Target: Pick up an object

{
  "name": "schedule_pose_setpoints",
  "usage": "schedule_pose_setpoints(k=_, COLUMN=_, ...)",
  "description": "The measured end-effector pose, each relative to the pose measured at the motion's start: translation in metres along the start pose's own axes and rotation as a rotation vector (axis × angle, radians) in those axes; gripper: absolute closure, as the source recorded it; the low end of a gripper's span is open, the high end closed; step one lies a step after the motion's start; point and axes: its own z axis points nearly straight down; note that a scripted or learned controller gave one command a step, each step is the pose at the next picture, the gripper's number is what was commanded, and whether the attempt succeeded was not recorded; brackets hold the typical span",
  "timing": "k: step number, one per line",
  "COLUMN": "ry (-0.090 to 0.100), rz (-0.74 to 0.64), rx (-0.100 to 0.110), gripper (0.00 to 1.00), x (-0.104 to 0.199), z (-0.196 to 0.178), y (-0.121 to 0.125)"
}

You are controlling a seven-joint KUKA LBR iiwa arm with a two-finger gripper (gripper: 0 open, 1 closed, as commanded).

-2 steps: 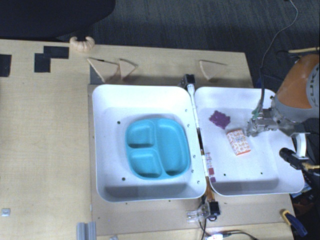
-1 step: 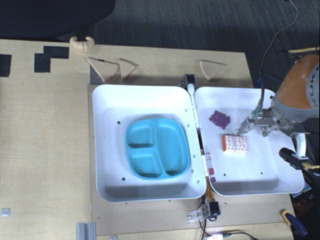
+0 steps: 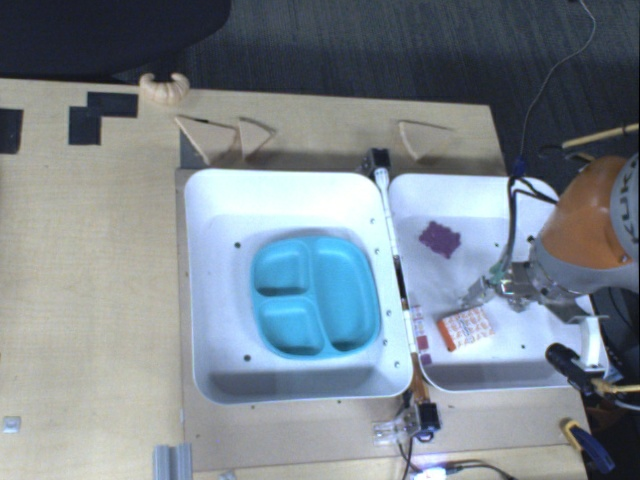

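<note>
— Box (image 3: 466, 327) is what I'm watching: a small flat carton, red-orange and white with print too fine for me to read, lying tilted on the floor of the right bin (image 3: 470, 204), toward that bin's six o'clock.

— And the gripper?

— I'm seeing the gripper (image 3: 478, 291) hanging just above the carton's upper edge, at about twelve o'clock from it, reaching in from three o'clock under the orange band. I cannot tell from here whether it is spread or closed; nothing is showing between its tips.

— Anything else in there?

— A purple block (image 3: 440, 238) is sitting toward eleven o'clock of the carton, apart from it. In the left bin (image 3: 215, 268) a blue divided tray (image 3: 315, 294) is lying in the middle, three compartments facing up.
</note>
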Motion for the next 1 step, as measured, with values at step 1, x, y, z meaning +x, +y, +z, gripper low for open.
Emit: schedule_pose_setpoints(k=1, ry=-0.003, rz=0.000, rx=-0.007, gripper=1.00, x=-0.0004, z=-0.0118, y=0.0025)
